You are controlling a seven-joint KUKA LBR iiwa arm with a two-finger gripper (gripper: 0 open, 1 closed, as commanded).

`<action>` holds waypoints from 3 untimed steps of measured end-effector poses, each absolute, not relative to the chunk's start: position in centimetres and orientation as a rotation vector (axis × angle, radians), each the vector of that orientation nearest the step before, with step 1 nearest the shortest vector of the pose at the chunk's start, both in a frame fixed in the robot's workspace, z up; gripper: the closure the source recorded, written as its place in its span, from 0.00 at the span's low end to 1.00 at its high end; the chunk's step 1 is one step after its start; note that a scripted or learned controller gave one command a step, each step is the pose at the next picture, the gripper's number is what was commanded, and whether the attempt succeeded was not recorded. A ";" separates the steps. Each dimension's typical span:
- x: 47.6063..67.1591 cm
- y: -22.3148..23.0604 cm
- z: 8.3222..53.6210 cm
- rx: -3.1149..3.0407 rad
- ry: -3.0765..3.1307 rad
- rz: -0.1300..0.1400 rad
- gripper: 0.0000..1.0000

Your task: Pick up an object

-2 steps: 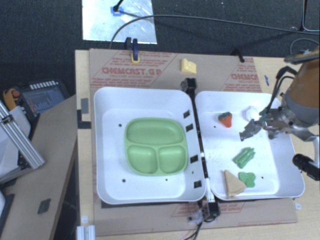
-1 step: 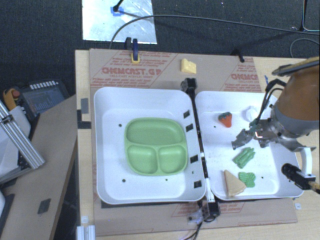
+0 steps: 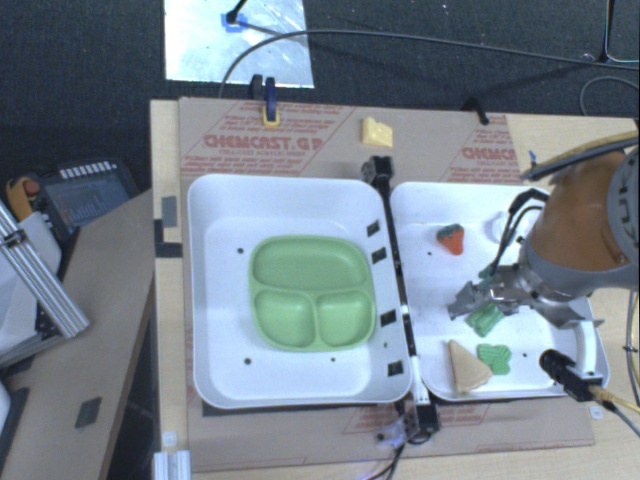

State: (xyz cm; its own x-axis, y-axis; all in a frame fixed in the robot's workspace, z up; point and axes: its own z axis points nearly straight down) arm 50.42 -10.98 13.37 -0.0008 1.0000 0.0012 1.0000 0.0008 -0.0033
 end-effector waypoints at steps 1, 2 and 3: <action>50.6 -11.3 8.7 -2.231 -2.226 -0.002 0.00; 50.9 -11.3 10.0 -2.234 -2.231 -0.010 1.00; 51.3 -11.1 16.4 -2.221 -2.231 -0.007 1.00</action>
